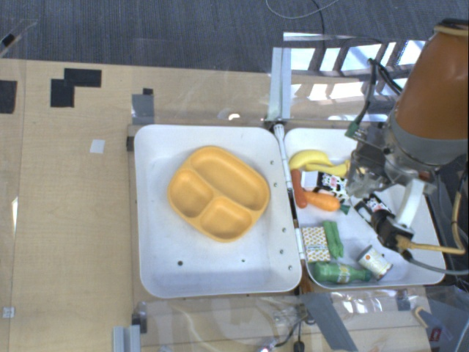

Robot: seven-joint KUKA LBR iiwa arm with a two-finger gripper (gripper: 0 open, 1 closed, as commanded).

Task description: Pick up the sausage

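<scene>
The left bin [157, 270] holds a yellow three-compartment plate [218, 192]. In the right bin [432, 276], the sausage [296, 188] lies along the left wall, just beside a banana [315, 159] and a carrot [324, 202]. Nearer sit a patterned packet [316, 243], a green bottle [338, 273] and a small can [374, 262]. The gripper [364, 185] hovers right of the carrot; its opening cannot be told.

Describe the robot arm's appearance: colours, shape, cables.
The arm is bulky and rounded, with a broad orange band above a grey wrist section. Dark cables run along its left side. Below, the gripper is a cluster of grey metal and black parts.
</scene>
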